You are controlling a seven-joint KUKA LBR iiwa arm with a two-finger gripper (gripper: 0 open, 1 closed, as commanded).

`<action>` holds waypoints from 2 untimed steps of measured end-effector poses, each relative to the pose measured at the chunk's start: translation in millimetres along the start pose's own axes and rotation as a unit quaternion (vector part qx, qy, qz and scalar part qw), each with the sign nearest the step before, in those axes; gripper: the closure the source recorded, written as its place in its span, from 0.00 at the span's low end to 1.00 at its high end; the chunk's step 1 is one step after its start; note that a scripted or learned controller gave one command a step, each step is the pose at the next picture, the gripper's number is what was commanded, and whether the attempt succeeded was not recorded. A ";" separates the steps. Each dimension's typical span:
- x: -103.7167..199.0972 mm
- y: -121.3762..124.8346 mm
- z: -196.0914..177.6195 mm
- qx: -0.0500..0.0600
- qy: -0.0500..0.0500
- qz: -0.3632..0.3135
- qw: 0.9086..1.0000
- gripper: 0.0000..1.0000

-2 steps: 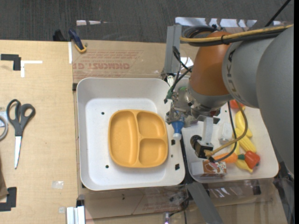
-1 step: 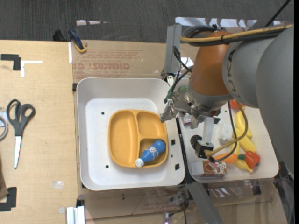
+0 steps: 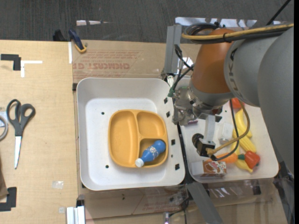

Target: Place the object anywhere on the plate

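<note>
A yellow divided plate (image 3: 128, 136) lies in the left white bin (image 3: 88, 125). A small blue bottle with a white cap (image 3: 152, 153) lies on its side in the plate's lower right compartment. My gripper (image 3: 185, 115) hangs under the orange-banded wrist, over the left edge of the right bin (image 3: 196, 174), just right of the wall between the two bins. It is clear of the bottle and the plate, and nothing shows in it.
The right bin holds a banana (image 3: 241, 123), a yellow toy vegetable (image 3: 249, 145), a red and orange piece (image 3: 252, 159) and a small brown carton (image 3: 214, 168). Scissors (image 3: 19, 120) lie on the bench at far left. The arm covers much of the right bin.
</note>
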State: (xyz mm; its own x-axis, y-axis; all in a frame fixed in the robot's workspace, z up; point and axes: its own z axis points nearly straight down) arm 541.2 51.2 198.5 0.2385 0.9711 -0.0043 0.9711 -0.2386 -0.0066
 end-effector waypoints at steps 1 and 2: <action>29.6 8.1 7.5 -0.002 0.001 -0.215 0.977 1.00; 31.5 -41.4 -46.9 -0.003 0.000 -0.321 0.947 1.00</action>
State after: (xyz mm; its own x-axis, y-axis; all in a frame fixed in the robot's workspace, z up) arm 508.9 91.8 245.5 -0.4017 0.9158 -0.0006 0.9158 0.4017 -0.0015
